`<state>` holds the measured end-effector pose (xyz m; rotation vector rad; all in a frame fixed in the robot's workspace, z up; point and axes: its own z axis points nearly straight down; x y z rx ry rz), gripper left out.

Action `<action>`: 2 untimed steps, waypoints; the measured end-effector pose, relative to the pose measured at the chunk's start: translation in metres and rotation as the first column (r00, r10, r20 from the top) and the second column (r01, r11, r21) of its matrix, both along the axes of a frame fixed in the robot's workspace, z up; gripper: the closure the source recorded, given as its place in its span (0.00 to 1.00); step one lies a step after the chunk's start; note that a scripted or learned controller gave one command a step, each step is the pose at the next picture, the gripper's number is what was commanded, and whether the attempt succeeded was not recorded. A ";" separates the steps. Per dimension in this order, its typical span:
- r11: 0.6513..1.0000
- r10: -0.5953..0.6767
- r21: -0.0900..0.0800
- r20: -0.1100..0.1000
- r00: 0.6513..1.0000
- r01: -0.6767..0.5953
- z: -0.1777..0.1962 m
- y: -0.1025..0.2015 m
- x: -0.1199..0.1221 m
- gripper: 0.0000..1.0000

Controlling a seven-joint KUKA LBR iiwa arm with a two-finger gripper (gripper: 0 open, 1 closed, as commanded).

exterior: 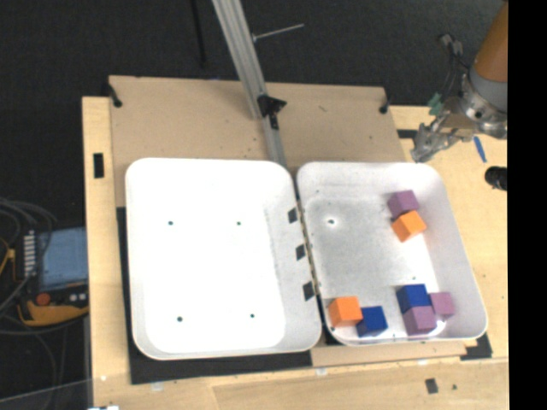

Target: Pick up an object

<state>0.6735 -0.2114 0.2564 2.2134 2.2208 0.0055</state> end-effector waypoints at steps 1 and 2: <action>1.000 0.003 0.002 -0.006 1.000 -0.003 -0.001 0.054 0.001 1.00; 1.000 0.002 0.002 -0.007 1.000 -0.002 -0.007 0.096 -0.007 1.00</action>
